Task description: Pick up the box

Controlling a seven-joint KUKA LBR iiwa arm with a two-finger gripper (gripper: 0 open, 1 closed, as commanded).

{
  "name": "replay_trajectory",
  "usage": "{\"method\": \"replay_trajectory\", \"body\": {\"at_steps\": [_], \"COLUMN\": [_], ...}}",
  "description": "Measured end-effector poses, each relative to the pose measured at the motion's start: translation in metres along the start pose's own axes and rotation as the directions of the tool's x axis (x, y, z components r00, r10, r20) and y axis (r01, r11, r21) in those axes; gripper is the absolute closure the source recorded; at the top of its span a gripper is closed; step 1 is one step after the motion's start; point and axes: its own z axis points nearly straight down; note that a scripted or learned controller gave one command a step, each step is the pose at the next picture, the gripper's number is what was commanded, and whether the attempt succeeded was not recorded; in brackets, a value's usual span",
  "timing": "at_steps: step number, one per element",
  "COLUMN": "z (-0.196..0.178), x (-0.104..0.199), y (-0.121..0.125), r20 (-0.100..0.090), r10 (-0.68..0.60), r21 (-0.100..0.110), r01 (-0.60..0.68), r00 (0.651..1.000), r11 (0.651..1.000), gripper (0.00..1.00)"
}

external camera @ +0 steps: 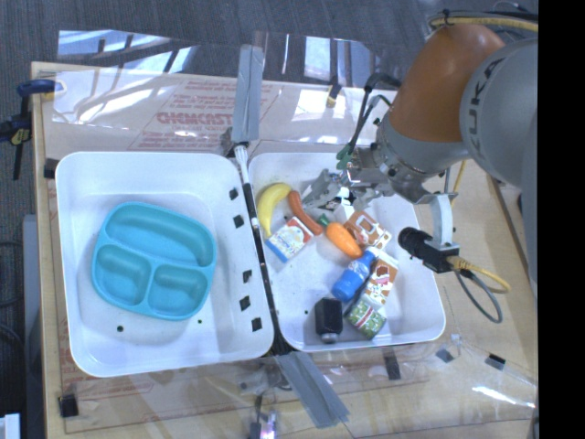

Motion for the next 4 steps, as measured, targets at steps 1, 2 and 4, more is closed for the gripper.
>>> {"method": "replay_trajectory", "body": {"at_steps": [1,2,4], "z": [0.122,0.127,0.130], "x": [0.016,0.008,0.005], "y": [0.011,0.015,0.015], "r20": [0.005,0.003,-0.005], "r10": [-0.170,-0.138,-0.041], "r21": [-0.013,-0.014,-0.013], "r01": [0.170,0.138,0.041], "r00": [0.985,0.990,0.999], "r11": [0.985,0.990,0.999], "gripper": [0.00,0.00,0.00]}}
